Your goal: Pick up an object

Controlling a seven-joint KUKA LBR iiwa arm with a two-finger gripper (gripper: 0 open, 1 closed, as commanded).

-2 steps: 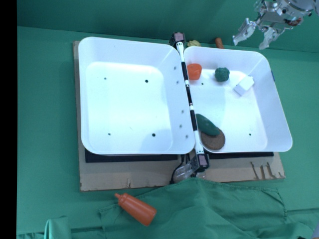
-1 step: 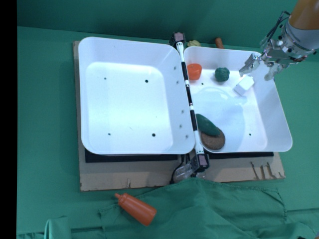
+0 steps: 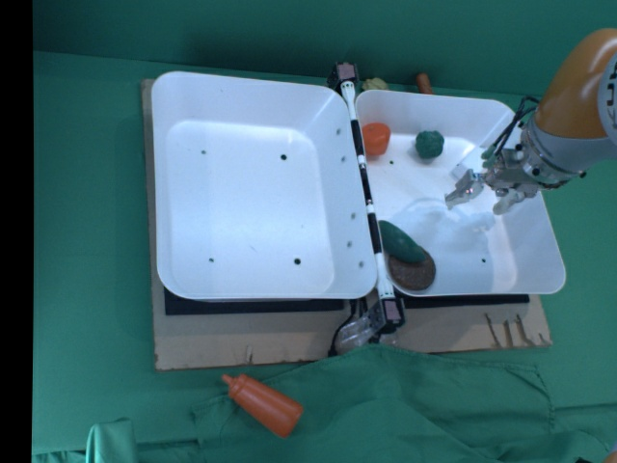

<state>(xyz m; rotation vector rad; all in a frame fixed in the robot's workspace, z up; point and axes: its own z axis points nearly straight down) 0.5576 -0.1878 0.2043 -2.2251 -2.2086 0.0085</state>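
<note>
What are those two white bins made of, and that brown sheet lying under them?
The white bins look like thin moulded plastic with a smooth, slightly glossy finish: rounded corners, soft highlights and small holes in the floor suggest it. The brown sheet looks like matte corrugated cardboard, going by its flat tan colour and rough, cut edge, though the view is too coarse to be sure.

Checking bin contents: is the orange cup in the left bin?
No, the orange cup sits in the right bin, near the divider.
</note>
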